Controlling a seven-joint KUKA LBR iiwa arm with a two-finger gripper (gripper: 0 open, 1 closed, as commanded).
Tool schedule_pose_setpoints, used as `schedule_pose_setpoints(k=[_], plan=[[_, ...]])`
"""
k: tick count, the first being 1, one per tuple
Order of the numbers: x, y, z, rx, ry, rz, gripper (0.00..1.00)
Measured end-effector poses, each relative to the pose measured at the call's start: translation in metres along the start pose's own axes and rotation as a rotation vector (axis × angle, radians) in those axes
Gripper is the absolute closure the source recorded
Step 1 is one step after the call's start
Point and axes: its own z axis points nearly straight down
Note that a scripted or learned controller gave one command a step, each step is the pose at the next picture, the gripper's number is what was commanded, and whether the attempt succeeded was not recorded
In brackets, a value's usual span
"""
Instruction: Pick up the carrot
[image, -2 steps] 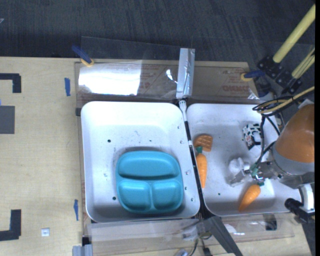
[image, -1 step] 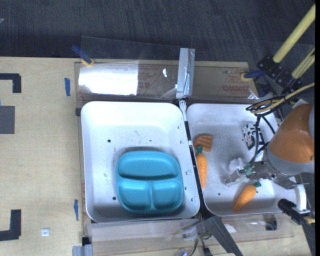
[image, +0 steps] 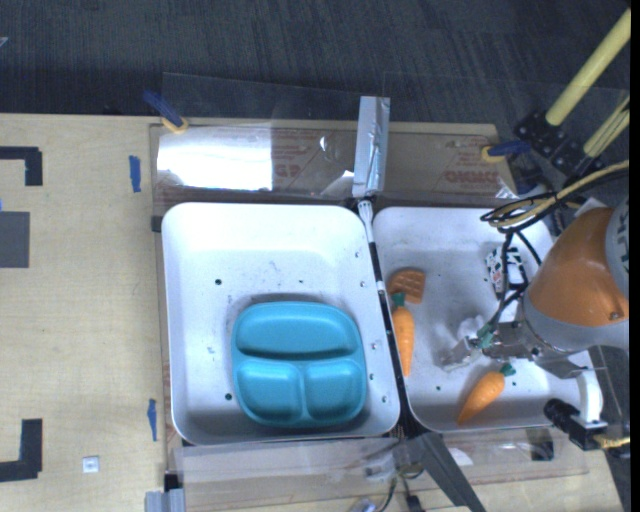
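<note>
Although the arm (image: 580, 285) has its gripper (image: 470, 345) low inside the right bin (image: 440, 235), nothing can be seen clamped in it, so the pick looks not yet made. Whether the tool is apart or together I cannot tell; the metal parts at its tip are too small and bright to read.

Going by size: the left bin (image: 200, 260), well to the tool's far side across the divider, holds a blue compartment tray (image: 298, 363). In the right bin, one carrot (image: 403, 338) lies lengthwise against the dividing wall, near the tool on the side away from the arm. A second carrot (image: 482, 393) lies tilted just beside the tool, nearer the bin's front edge, its green top close under the wrist. A short orange-brown piece (image: 407, 282) sits beyond the first carrot's leafy end.

Closing on a carrot and lifting are both left, in my judgement.

Reddish print runs along the cardboard strip (image: 465, 170) behind the bins, too faint to read.
</note>
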Motion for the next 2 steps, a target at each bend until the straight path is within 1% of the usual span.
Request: schedule_pose_setpoints(k=[1,2], plan=[[0.019,0.007,-0.083,0.001,0.002,-0.072,0.0],[0.017,-0.002,-0.039,0.009,0.004,-0.178,0.0]])
